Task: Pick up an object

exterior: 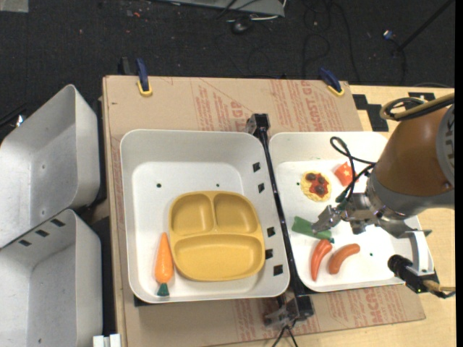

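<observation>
Two white bins sit side by side on the surface, a brown board. The left bin carries one yellow divided tray, the biggest thing here, and one toy carrot lying just beside the tray's left edge, green stub pointing to the near wall. The right bin lies just right of the tray's bin and holds five small toys: a round pizza slice with dark toppings, a red wedge just right of it, a green piece nearer the tray, a red chili pepper and a sausage side by side by the near wall. The grey arm with its orange band leans in over the far right of that bin, covering part of its floor. Its gripper hangs right at the green piece, on the side away from the tray; I cannot tell whether the jaws are apart or closed, nor whether they touch it. A black cable loops above the red wedge.
</observation>
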`<state>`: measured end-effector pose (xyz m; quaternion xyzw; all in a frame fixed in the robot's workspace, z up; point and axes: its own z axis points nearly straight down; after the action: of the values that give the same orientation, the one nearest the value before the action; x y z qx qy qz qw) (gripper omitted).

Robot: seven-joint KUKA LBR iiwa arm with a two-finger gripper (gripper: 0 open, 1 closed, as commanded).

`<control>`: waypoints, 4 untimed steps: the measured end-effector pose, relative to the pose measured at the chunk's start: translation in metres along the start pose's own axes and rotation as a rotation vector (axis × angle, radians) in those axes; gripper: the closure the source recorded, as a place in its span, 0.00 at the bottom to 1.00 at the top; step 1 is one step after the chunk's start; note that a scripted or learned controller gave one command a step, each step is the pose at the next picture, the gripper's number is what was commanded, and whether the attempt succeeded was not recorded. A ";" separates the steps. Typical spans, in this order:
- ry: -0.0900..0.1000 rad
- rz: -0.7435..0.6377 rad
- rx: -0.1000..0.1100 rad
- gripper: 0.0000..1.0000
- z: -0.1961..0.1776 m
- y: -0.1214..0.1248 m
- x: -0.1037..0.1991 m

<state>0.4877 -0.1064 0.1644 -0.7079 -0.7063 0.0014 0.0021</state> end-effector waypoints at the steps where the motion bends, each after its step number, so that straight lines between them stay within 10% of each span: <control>1: 0.000 0.000 -0.001 0.00 0.045 -0.006 -0.004; 2: 0.000 0.001 -0.005 1.00 0.033 -0.005 -0.004; 4: -0.003 -0.005 -0.011 1.00 -0.070 -0.006 -0.003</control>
<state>0.4816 -0.1099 0.2346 -0.7063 -0.7079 -0.0016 -0.0029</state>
